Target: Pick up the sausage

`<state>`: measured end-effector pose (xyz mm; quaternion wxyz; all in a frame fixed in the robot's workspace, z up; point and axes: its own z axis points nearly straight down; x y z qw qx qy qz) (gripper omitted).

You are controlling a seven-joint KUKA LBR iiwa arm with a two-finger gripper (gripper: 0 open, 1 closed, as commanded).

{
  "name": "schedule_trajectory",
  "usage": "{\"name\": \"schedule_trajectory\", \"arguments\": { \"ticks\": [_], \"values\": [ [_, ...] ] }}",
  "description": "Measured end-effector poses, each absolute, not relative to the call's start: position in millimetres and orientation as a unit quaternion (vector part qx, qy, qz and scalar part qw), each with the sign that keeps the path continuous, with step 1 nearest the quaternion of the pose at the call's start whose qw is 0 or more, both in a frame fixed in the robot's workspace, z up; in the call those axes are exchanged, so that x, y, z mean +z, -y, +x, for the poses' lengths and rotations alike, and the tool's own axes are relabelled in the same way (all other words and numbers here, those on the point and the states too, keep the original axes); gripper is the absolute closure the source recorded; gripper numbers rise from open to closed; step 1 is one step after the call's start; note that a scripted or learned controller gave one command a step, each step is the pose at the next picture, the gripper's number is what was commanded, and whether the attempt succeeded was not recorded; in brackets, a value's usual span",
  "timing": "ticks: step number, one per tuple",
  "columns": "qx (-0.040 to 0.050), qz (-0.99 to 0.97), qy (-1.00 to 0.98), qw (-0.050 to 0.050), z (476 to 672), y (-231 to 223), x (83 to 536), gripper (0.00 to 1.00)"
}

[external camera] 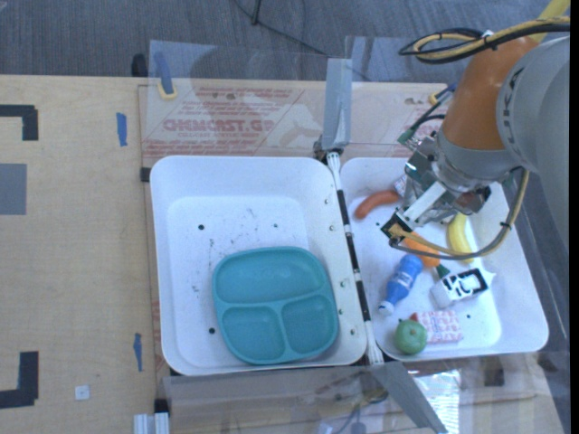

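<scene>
Now, sausage: smooth reddish-orange curved sausage [374, 203] lies in the right shallow white plastic bin [520, 319], toward its 10 o'clock corner.
Gripper: black two-finger gripper [396, 228] hangs just at the sausage's 4 o'clock; grip state cannot be told.
Neighbours: yellow banana [461, 234], blue bottle [403, 281], round green apple [411, 336].
Left bin: teal three-compartment plastic tray [274, 304].

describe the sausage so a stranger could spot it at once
Look in the right bin, at its upper left corner beside the divider. The sausage lies there, just left of the hand: a curved reddish-brown link, unlike the yellow banana and blue bottle.
</scene>
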<state>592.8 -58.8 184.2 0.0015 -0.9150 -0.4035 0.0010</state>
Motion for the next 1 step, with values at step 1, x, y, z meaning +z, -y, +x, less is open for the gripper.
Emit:
{"name": "schedule_trajectory", "arguments": {
  "ticks": [1],
  "values": [
    [0.0009,-0.915,0.402,0.001,592.7,60.4,184.1,0.0]
  ]
}}
